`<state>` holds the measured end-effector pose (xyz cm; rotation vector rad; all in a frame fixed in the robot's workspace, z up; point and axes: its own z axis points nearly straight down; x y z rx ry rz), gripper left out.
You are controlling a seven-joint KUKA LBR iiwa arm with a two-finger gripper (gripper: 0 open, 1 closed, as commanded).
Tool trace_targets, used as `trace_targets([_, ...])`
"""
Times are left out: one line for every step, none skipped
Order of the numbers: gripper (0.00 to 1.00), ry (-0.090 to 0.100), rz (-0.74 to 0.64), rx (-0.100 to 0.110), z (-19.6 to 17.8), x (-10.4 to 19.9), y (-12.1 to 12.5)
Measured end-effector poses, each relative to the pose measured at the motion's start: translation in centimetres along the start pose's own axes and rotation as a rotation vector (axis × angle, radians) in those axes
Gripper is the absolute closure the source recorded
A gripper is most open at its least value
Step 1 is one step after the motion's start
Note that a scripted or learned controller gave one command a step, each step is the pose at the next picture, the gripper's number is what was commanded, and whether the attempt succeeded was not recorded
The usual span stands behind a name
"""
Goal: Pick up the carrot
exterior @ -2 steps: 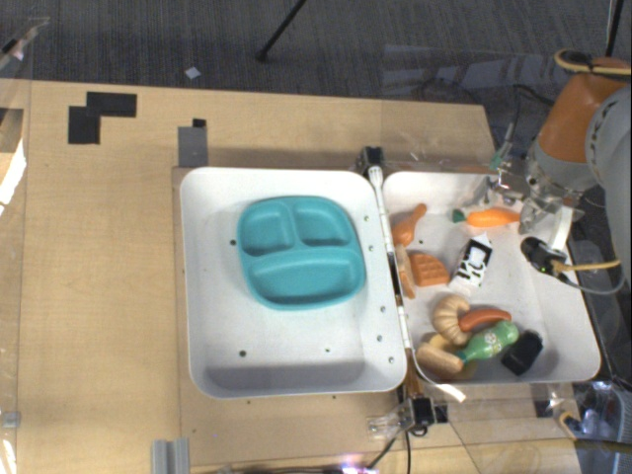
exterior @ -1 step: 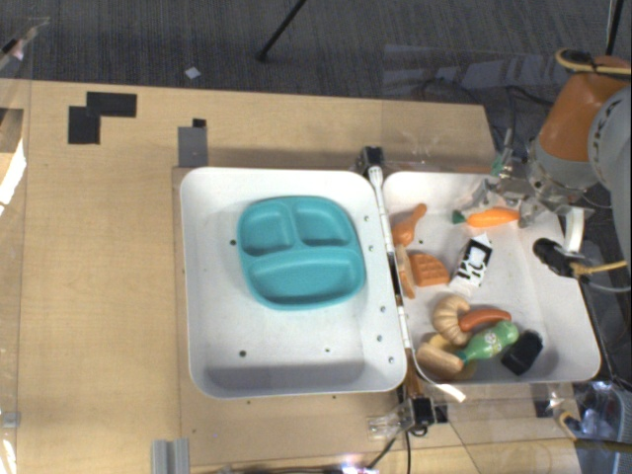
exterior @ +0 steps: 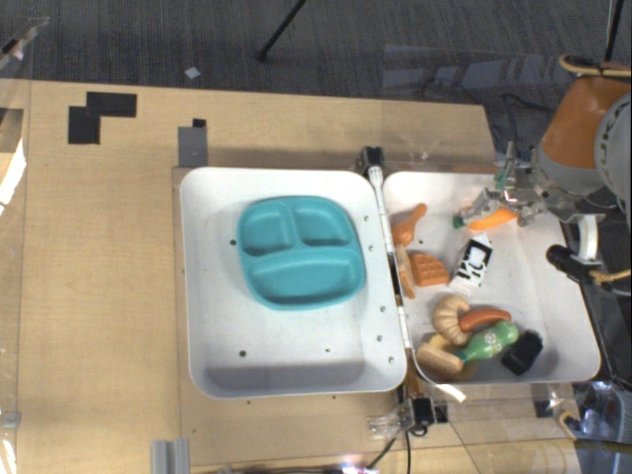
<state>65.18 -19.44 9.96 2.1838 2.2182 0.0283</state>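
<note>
The carrot point(exterior: 491, 218) is small and orange with a green tip pointing left. It is in the right bin point(exterior: 568, 294), near the far wall. My gripper point(exterior: 506, 205) reaches in from the right, under the grey wrist with the orange band. Its metal fingers point(exterior: 520, 201) are closed on the carrot's thick end, and the carrot lies roughly level between them. I cannot tell whether the carrot is off the bin floor.
The right bin also holds an orange drumstick point(exterior: 407, 223), a toast-coloured wedge point(exterior: 427, 269), a white and black bottle point(exterior: 474, 262), a croissant point(exterior: 449, 315), a sausage point(exterior: 485, 317), a green item point(exterior: 491, 342) and a black piece point(exterior: 521, 352). A teal divided plate point(exterior: 298, 250) lies in the left bin point(exterior: 212, 294).
</note>
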Motion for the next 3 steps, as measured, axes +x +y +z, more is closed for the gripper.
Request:
trace_targets([1.0, 0.009, -0.004, 0.011, -1.2, 0.3, 0.1])
trace_targets([0.0, 0.008, -0.003, 0.005, -1.2, 0.3, 0.2])
trace_targets([0.0, 0.007, 0.078, 0.028, 1.2, 2.1, -2.6])
